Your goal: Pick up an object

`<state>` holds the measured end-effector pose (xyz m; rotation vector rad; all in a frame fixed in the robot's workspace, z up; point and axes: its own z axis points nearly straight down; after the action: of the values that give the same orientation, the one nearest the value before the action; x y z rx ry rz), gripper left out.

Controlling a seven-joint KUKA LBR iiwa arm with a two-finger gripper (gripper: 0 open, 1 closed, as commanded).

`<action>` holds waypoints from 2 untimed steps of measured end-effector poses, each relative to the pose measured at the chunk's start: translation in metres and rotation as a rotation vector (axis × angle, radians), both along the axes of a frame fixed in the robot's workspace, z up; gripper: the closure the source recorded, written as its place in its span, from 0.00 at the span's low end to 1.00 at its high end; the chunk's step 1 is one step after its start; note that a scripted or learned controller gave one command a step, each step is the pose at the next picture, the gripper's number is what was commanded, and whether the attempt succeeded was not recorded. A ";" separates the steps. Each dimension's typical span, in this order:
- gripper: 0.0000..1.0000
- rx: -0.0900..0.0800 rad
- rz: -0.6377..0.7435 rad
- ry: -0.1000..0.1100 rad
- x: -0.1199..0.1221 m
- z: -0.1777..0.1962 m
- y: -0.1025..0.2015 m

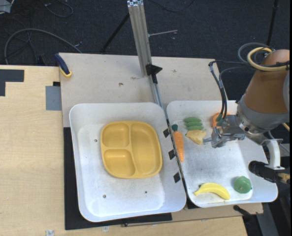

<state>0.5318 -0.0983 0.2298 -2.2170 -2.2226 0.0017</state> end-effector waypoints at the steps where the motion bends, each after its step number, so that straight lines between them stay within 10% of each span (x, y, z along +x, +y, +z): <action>1: 1.00 0.000 0.002 -0.001 0.022 -0.002 0.042; 2: 1.00 -0.001 0.001 -0.001 0.036 0.007 0.091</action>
<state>0.5677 -0.0075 0.2370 -2.2173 -2.2241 0.0013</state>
